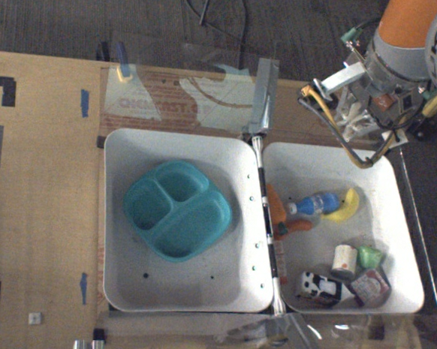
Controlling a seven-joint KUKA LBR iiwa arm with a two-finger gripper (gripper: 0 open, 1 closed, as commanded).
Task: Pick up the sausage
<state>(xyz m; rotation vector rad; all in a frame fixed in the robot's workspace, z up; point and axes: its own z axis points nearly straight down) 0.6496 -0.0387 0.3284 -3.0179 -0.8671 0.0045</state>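
Bench: tan board (36, 193) with black corner marks and blue tape strips, bearing both bins.
Left bin: white bin (120, 275) holding a teal divided plate (178, 210), three compartments, set at a tilt near the middle.
Divider: the two bins meet along a metal strip (263, 234) running up and down the view.
Sausage: sausage (297, 227), reddish-brown, lies in the right bin (403, 222) close to its left wall, beside an orange carrot-like piece (276, 203).
Right bin, other things: blue bottle (314, 206) touching a yellow banana (345, 206); lower down a white cup (344, 259), green piece (369, 256), black-and-white cow toy (319, 288) and a dark packet (372, 286).
Gripper: gripper (358, 121) hangs over the right bin's far rim, at upper right.
Jaws: cannot tell whether apart or closed; cables and brackets clutter them.
Sausage to jaws: well apart, lower and to the left of the gripper.
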